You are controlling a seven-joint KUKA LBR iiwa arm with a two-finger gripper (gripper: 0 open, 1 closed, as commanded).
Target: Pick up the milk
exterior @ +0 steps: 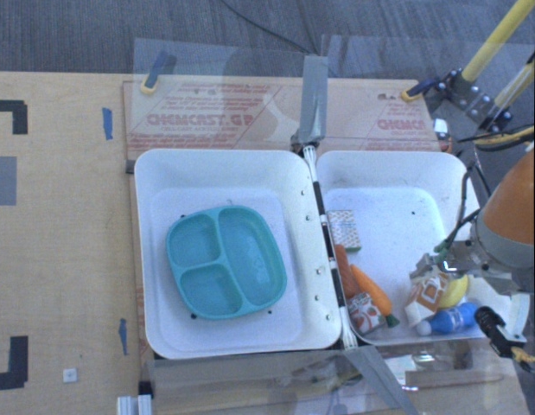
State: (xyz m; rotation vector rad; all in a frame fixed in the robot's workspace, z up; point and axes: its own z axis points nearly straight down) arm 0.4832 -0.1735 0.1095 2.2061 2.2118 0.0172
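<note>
1. camera view shows the milk in the right bin, at that bin's near right corner, directly under the gripper.
2. the gripper's dark metal tip sits at the carton's top edge and looks to be touching it. the arm's grey wrist and orange band rise to the right of it.
3. whether the gripper is apart, together or clamped on the carton cannot be told, because the tip is small and blurred against the clutter.
4. the milk is a small carton, white with orange patches on its face, tilted so that its top leans toward the gripper.
5. a yellow item lies against the carton's right side, and a blue bottle lies on its side just in front of it, with its pale cap toward the carton.
6. further left in the same bin an orange carrot lies at a slant, with a red and white pack just beside its lower end.
7. a speckled green and white box rests near the wall between the two bins, above the carrot.
8. the count in the right bin is one milk, one yellow item, one bottle, one carrot, one pack and one box.
9. the left bin holds one teal plate with three compartments, lying flat near its middle.
10. there are two bins in all, side by side on the bench.
</note>
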